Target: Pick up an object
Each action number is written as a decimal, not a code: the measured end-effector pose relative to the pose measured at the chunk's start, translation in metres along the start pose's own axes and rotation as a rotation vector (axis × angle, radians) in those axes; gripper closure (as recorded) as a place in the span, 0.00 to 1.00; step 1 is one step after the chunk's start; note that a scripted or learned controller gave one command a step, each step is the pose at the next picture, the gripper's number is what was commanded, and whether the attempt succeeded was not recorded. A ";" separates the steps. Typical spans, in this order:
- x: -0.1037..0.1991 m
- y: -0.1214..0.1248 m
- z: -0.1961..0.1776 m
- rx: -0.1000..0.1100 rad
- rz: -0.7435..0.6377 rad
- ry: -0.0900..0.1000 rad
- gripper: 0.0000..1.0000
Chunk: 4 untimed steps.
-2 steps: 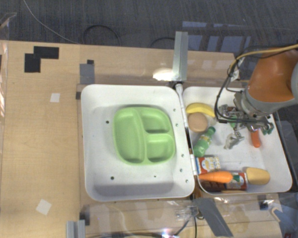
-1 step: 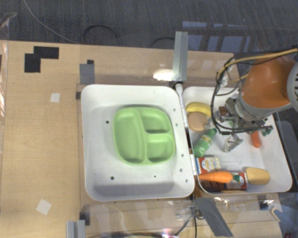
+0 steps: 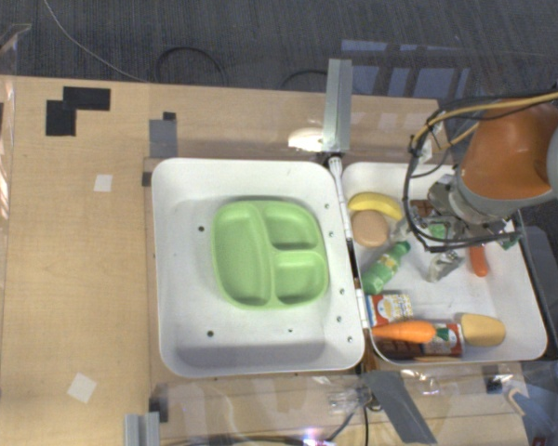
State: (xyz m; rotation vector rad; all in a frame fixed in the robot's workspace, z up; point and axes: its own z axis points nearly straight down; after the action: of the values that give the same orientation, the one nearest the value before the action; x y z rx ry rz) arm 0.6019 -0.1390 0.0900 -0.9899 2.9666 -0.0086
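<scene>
We see our hand [image 3: 444, 266] low in the right bin [image 3: 525, 314], grip unclear, just beside the green bottle [image 3: 387, 268]; carrot [image 3: 405, 332] lies along the near wall.

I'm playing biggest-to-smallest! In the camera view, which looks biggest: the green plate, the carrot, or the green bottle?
1. Green plate, by far the biggest.
2. Carrot.
3. Green bottle.
The carrot and bottle look close in size, so their order is unsure.
</scene>
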 end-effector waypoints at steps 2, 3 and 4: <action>-0.035 0.031 0.000 -0.002 -0.022 0.001 0.00; -0.017 -0.020 -0.028 -0.001 -0.127 0.002 0.00; -0.055 -0.002 -0.011 0.014 -0.229 -0.009 0.00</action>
State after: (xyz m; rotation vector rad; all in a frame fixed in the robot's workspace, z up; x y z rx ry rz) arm 0.6470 -0.1078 0.1014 -1.3174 2.8224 -0.0277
